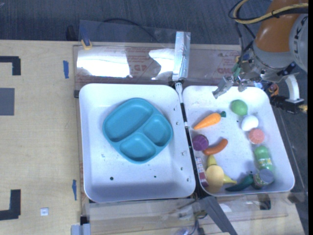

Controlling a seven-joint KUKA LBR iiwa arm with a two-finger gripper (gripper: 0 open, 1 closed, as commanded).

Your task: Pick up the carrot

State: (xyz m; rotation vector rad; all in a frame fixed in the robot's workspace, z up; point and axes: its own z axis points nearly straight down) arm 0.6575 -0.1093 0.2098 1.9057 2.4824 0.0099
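carrot (207,121) in right bin (279,131), gripper (229,84) apart, state unclear, no legible writing

The robot arm (286,31) is big and round, grey w/ a bright orange band near the top. Yellow and black cables (249,9) loop beside it. Its end effector (230,84) is small, grey metal, w/ thin wires and a white part nearby.

faint reddish print on the clear panel (146,62) behind the bins, too blurred to read, no other lettering legible anywhere
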